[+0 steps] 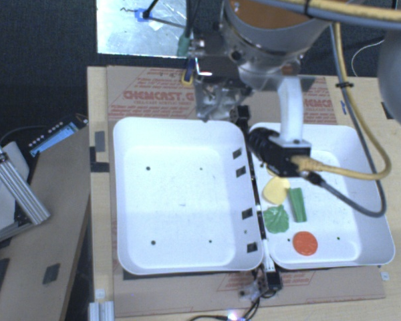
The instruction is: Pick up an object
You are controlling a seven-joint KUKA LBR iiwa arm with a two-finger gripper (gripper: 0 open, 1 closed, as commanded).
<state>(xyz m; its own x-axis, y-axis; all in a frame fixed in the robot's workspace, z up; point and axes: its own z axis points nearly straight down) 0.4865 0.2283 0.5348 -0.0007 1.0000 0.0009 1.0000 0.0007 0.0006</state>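
Four objects (pixel 287 209) (clustered) hug bin's (pixel 371 243) left edge.

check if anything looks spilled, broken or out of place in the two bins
Nothing stands out. The four small items, a pale yellow rounded piece, a green rectangular stick, a green leafy piece and an orange disc, lie flat and close together in the right white bin, near its left wall. No spill or damage is visible.

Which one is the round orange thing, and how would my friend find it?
Look at the right white bin, where a few small coloured pieces lie near the wall it shares with the other bin. The orange disc is the piece nearest the bin's front edge, below the green stick and right of the green leafy piece. It alone is round and orange.
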